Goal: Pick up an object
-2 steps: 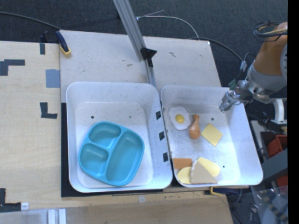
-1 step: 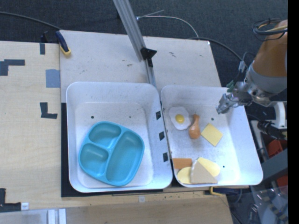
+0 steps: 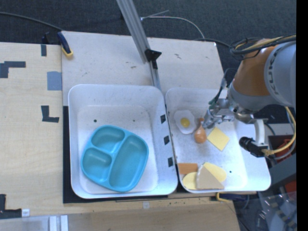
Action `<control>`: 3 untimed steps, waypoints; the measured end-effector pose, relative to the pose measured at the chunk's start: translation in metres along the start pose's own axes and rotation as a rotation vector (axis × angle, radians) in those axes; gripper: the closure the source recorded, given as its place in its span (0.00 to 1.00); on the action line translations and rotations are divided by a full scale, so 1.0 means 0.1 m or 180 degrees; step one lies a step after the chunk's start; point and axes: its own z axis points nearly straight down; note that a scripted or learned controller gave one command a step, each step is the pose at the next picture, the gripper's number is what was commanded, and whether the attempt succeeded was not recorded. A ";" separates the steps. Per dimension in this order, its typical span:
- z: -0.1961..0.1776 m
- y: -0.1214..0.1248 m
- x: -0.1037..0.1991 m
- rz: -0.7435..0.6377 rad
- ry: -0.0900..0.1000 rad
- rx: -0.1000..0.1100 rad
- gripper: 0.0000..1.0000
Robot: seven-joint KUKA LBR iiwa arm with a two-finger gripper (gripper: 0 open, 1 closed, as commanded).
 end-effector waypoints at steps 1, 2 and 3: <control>-0.31 -0.20 0.54 -0.0007 0.0000 -0.0023 1.00; -0.35 -0.53 1.22 -0.0011 0.0000 -0.0013 1.00; -0.35 -0.52 1.18 0.0007 -0.0006 -0.0017 0.00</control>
